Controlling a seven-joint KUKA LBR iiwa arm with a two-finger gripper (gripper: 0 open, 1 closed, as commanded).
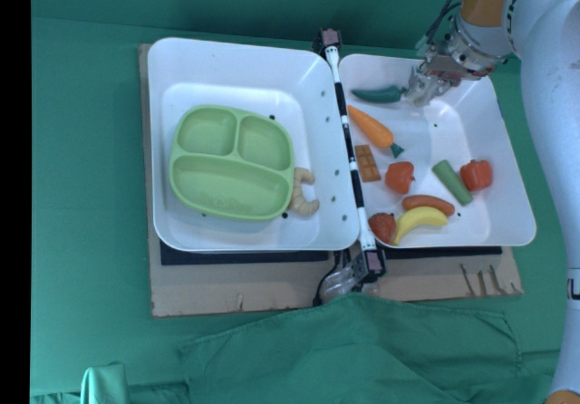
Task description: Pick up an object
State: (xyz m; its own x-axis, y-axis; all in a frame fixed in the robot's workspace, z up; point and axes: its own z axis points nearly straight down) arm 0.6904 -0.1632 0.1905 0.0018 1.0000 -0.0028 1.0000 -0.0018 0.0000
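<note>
Both white bins (pixel 249 58) look like smooth, slightly glossy plastic, as does the matt green divided plate (pixel 231 162). The bench is draped in matt green cloth (pixel 91 212), over a rough brown board (pixel 236 289), probably cardboard. The toy foods, like the banana (pixel 419 222), seem glossy plastic.

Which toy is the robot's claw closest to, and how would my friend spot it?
Look in the right-hand white bin, up at its far end, where the gripper hangs. Just to the left of the gripper lies a dark green chili pepper. It is curved with a pointed tip, darker than the straight green vegetable lower down, and unlike the orange carrot beside it.
</note>
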